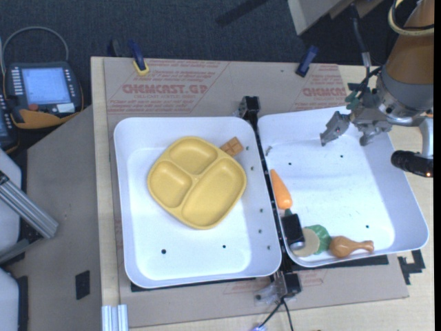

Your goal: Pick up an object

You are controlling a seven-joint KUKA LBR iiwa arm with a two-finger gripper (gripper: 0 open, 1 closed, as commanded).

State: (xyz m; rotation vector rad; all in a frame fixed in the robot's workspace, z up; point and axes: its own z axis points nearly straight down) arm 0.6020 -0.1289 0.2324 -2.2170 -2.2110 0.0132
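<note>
My gripper (350,132) hangs over the far part of the right bin (358,185), fingers spread apart and nothing between them. An orange carrot (280,189) lies along the right bin's left wall. Near that bin's front left corner sit a black block (292,229), a green and tan round piece (315,241) and a brown drumstick (351,245). All of these lie well below and left of the gripper.
The left bin (138,240) holds a yellow divided plate (198,181) with a small brown block (232,146) at its far right edge. A black clamp (249,106) sits between the bins at the back. A pendant (41,92) lies off the bench, far left.
</note>
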